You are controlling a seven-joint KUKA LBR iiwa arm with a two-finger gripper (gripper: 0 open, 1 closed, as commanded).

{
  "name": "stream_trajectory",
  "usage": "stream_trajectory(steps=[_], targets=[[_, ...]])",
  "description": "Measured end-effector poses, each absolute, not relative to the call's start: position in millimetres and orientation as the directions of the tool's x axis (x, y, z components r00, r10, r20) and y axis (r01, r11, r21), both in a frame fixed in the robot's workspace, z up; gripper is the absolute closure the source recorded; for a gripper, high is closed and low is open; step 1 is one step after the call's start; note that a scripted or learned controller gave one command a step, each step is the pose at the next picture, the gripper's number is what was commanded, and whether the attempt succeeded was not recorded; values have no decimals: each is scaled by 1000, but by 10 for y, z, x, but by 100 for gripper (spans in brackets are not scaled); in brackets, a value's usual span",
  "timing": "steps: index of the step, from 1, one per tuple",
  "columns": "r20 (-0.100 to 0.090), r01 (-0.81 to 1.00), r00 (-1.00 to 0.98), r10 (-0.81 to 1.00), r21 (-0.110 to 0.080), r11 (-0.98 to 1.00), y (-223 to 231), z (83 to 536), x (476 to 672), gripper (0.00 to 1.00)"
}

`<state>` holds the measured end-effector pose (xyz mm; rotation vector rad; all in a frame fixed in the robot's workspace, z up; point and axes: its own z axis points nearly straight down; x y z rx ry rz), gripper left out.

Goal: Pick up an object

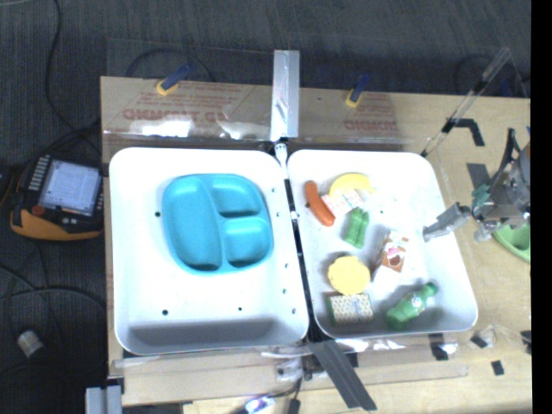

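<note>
The gripper (504, 198) is seen at the right edge, beyond the right bin (448, 222), its openness impossible to tell, with the nearest object, perhaps a small carton (394, 255), lying to its left.

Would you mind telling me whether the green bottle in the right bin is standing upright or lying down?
Lying down. The green bottle rests on its side on the right bin's floor, its length running diagonally near the front corner.

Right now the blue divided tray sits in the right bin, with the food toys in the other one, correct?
Not quite: the camera view shows the blue divided tray in the left bin. The food toys, such as the orange sausage and green bottle, lie in the right bin.
</note>
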<state>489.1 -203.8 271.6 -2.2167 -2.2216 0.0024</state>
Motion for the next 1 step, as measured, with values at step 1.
stream_trajectory(steps=[1], targets=[[3,970,-244,970,-2,244,-1774,1172,5180,0]])
